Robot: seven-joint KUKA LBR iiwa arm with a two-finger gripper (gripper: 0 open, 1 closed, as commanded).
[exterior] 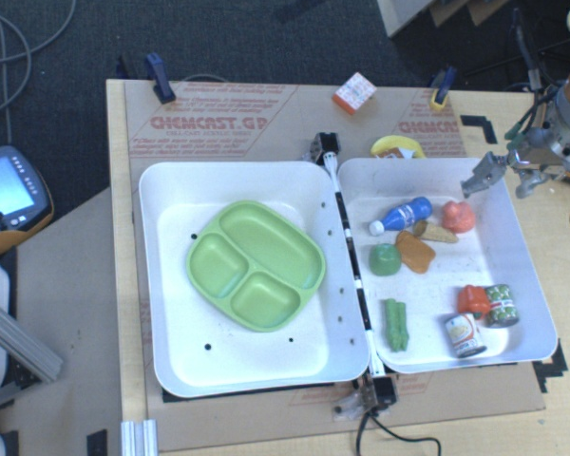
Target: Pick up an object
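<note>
We are eyeing the blue bottle (406, 215) lying in the right bin (527, 255): probably light, stiff and slick, best pinched across its body. Our gripper (505, 173) is hovering with fingers spread, holding nothing.

Left bin (161, 255): white, holds pale green divided tray (256, 266). Right bin (522, 274): white.

Contents of right bin:
- blue bottle (405, 215), white cap
- pink-red ball (459, 217)
- orange-brown piece (415, 252)
- green round piece (385, 259)
- green strip (396, 323)
- red item (473, 299)
- can (465, 334), white with a red label

Far board: tan, red lettering; orange-and-white cube (354, 92).
</note>
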